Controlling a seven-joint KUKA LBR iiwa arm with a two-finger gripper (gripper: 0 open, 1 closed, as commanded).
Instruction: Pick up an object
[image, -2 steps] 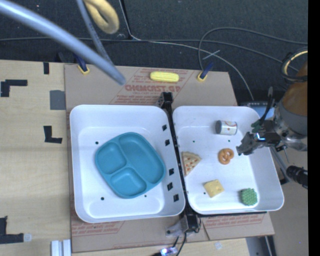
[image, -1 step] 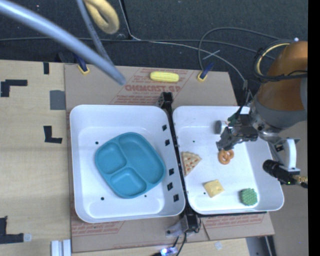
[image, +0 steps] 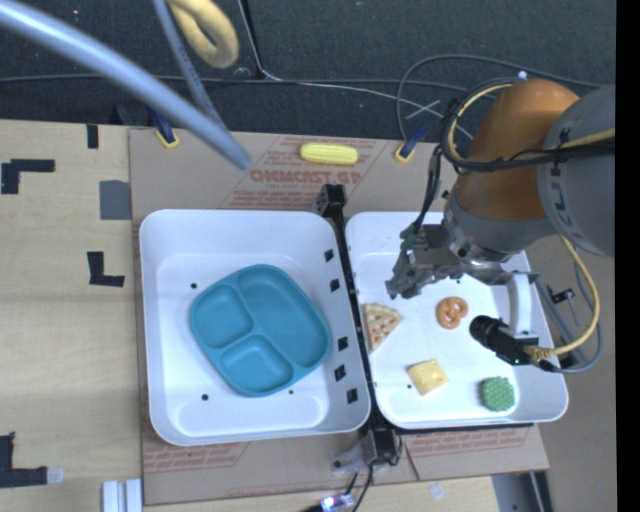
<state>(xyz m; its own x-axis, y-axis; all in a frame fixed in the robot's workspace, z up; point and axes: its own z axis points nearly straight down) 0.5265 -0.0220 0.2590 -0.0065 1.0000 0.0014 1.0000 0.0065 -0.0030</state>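
Note:
The right bin (image: 380, 240) holds a pizza-like wedge (image: 380, 322), a small brown pretzel (image: 452, 312), a pale yellow cheese cube (image: 429, 376) and a green round thing (image: 497, 393). My gripper (image: 404, 282) hangs over the bin's upper left part, just above and right of the wedge. Nothing shows between its fingers. The left bin (image: 165, 250) holds a blue divided plate (image: 260, 328).
A yellow corn-like piece (image: 328, 154) lies on the cardboard behind the bins. A black divider (image: 345, 300) runs between the two bins. Cables loop above the right bin near the arm.

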